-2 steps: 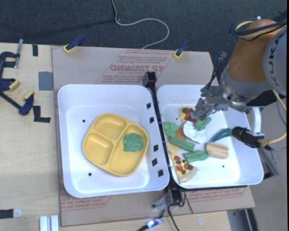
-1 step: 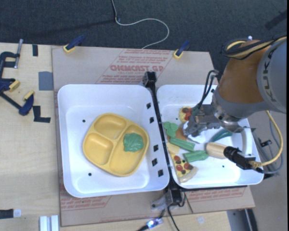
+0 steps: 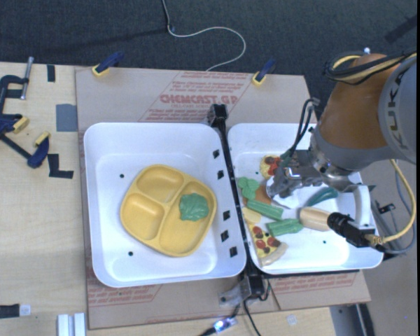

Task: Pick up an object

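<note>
My gripper (image 3: 283, 182) hangs low over the middle of the right bin (image 3: 315, 257), among a heap of toy food. Just left of it lie a green piece (image 3: 250, 187) and a long green bar (image 3: 263, 208). Another green bar (image 3: 285, 226) and a tan cylinder (image 3: 312, 219) lie in front of it. A teal piece (image 3: 323, 196) sits to its right, and a small reddish-orange piece (image 3: 269, 164) lies behind it. A pizza slice (image 3: 267, 244) rests at the bin's near left corner. Nothing visibly sits in the gripper.
The left bin (image 3: 105, 257) holds a yellow divided plate (image 3: 150, 212) with a green leafy toy (image 3: 194, 206) in its right compartment. The black-clipped divider (image 3: 227, 187) separates the bins. Clamps (image 3: 14, 124) lie on the bench at far left.
</note>
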You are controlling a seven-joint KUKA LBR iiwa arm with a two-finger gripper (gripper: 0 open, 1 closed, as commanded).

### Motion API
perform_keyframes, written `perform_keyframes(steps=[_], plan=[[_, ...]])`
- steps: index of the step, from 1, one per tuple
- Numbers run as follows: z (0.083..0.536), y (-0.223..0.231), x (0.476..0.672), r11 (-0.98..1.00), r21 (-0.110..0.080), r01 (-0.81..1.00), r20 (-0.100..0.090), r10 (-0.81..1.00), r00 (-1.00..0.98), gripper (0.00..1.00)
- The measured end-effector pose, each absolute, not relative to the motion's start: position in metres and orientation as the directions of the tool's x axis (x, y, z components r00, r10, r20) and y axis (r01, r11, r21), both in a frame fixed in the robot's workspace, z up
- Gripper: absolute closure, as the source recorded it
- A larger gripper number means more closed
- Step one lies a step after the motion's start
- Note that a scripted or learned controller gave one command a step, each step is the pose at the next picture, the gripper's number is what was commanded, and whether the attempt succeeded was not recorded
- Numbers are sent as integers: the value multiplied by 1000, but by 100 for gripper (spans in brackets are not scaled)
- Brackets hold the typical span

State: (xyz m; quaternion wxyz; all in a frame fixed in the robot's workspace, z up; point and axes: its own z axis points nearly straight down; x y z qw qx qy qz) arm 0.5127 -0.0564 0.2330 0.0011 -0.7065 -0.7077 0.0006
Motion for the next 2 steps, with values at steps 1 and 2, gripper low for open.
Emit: perform_keyframes(steps=[1,2], plan=[[232,-58,513,2,-2,1000,1,1000,-2,100],[216,-50,513,1,-4,1000,0,1000,-1,100]])
